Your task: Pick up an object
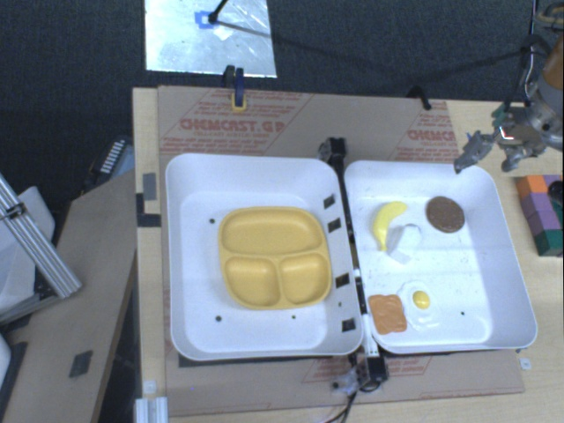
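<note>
Two white bins sit side by side on the tabletop (291,117). The left bin (189,192) carries a yellow divided tray (269,256) lying flat at its centre, likely a place to set things down. The right bin (502,263) carries the loose pickable items, spread apart so each could be reached singly: a yellow banana (388,220) near the left wall with a small white piece (402,241) touching its near side, a brown round patty (445,214) to the far right, a toast slice (387,314) at the near left corner, and a fried egg (420,303) just beside it. The hand (490,148) hovers over the far right rim of the right bin, nothing between its fingers, which look splayed open. The arm enters from the right, wrist raised, not yet over any item; the patty is nearest.
</note>
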Controlling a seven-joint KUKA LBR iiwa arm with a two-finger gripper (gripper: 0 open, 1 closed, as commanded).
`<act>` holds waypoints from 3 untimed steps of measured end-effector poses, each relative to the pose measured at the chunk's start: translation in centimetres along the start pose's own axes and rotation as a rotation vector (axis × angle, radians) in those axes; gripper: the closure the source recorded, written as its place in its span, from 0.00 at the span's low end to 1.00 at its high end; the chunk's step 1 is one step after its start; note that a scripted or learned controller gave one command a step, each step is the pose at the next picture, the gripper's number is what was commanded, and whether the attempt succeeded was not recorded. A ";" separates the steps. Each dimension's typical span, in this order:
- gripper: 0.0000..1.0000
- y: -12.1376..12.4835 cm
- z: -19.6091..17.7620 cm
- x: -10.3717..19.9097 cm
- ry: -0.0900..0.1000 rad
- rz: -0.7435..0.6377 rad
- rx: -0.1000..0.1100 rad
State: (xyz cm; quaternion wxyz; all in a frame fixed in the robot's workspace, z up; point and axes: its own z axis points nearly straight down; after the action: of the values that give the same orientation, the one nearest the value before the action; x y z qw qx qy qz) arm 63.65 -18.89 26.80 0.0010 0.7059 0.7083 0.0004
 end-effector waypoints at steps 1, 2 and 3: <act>0.00 0.4 4.0 -0.3 -0.001 0.001 0.000; 0.00 0.5 9.3 -1.3 -0.001 0.002 0.000; 0.00 1.1 15.4 -1.0 0.000 -0.002 0.002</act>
State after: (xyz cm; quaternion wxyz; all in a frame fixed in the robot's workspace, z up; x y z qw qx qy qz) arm 64.74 -19.92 11.45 0.0002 0.7053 0.7090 -0.0002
